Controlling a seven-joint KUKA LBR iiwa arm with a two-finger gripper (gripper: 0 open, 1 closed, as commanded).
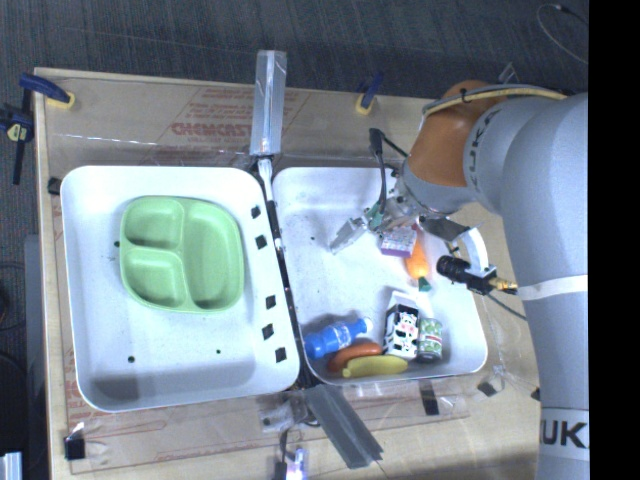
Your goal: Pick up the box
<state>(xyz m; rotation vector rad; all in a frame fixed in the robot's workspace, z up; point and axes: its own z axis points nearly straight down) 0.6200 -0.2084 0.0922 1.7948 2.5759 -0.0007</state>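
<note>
Reaching into the right bin (300,268), gripper (350,232) hangs over bare white floor; can't tell its state.
Box (403,330), small cow-print carton, stands upright nr front wall betw. blue plastic bottle (334,337) and can (430,337), yellow banana (375,366) at its foot. Left bin (90,348) has smooth green divided tray (183,253). Bin centre is open.

right bin (300,268) centre bare, clutter (375,348) below

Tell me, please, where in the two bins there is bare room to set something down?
Left bin: bare floor below the green tray. Right bin: bare middle between divider and gripper. Crowded: its lower edge, with bottle, banana, box and can.
</note>
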